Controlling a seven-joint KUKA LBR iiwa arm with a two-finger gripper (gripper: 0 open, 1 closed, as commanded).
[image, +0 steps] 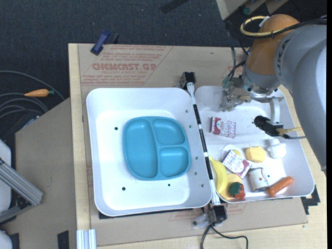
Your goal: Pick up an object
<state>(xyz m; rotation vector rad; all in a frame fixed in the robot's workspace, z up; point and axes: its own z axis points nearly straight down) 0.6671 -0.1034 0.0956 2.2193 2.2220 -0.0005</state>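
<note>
My gripper (pixel 232 104) hangs over the far end of the right bin (pixel 211 95), near that bin's back wall, and from this slanted view I cannot tell whether it is open or closed; I see nothing held in it. The things I could pick all lie in this same bin, nearer the camera than my gripper. Closest to it is a red and white carton (pixel 223 127), lying flat just below it. Further down sit a yellow block (pixel 255 154) and a small white piece (pixel 278 150) beside it, then a second red and white packet (pixel 237 163) touching a banana (pixel 220 177) that lies along the bin's left wall. A red fruit with a green top (pixel 236 190) rests against the banana, with a silver can (pixel 258 179) and an orange carrot (pixel 280 185) to its right. The left bin (pixel 104 118) holds a blue divided plate (pixel 155 147), well apart from my gripper.
</note>
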